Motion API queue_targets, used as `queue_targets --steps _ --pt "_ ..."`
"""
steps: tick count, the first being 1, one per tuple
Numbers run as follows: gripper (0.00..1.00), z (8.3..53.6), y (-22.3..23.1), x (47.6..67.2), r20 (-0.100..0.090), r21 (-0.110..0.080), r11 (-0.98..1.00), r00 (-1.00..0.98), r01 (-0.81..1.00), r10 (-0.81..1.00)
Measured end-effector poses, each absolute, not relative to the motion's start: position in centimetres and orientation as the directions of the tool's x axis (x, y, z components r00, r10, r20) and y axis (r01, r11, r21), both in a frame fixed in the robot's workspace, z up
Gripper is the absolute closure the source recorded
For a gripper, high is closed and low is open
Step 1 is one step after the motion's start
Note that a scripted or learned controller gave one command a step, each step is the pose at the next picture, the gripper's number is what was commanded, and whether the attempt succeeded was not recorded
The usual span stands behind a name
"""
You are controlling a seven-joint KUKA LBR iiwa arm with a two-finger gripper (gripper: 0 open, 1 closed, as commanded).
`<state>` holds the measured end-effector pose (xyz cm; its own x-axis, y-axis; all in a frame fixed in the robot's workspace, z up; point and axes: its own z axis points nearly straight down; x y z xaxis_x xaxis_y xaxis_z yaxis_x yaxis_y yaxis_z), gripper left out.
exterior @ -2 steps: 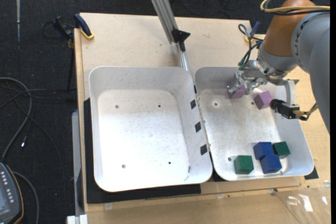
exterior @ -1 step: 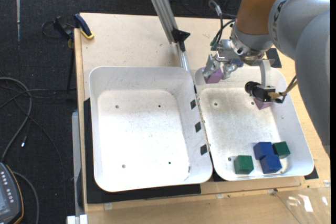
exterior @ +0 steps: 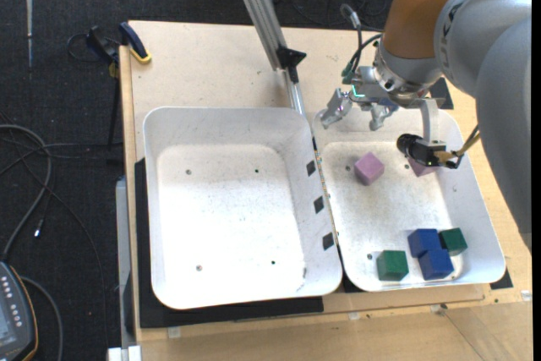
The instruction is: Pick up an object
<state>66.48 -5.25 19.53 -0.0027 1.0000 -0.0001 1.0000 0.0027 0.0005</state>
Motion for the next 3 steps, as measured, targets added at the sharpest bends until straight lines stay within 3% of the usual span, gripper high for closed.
queue_targets --steps 1,2,3 --pt "0.0 19.5 -5.2 66.5 0.0 0.001 0.003 -0.003 1.0 1.0" --pt "0.0 13.2 -14.3 66.7 -0.004 -0.005 -0.008 0.008 1.0 1.0" --pt "0.0 9.5 -11.4 61.0 0.001 -0.005 -0.001 0.001 1.0 1.0"
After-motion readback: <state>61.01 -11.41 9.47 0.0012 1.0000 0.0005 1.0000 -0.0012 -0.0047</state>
